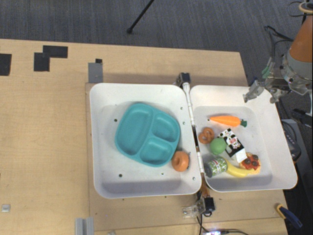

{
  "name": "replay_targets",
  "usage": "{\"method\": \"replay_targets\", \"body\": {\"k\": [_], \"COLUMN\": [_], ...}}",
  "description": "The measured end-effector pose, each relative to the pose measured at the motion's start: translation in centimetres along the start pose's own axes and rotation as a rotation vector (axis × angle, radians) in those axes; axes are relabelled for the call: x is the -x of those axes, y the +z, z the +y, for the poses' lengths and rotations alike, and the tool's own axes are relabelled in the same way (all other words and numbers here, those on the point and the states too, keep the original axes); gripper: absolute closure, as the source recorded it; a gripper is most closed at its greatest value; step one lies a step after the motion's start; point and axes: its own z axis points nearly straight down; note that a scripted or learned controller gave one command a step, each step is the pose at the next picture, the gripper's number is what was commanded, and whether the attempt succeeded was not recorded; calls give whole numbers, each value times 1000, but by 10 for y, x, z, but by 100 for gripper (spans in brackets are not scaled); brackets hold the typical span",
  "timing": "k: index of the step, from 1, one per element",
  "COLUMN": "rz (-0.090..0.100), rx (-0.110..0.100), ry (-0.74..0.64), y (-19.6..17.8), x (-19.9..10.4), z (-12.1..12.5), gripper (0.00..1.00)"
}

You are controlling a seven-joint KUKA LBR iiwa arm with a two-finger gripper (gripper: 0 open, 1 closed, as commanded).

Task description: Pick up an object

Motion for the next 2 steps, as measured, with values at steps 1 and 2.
{"method": "replay_targets", "body": {"k": [1,2], "rz": [1,0], "rx": [4,5], "ry": [130,49], "y": [131,130], "x": [-57,-95], "z": [-15,-40], "gripper": [0,0]}}
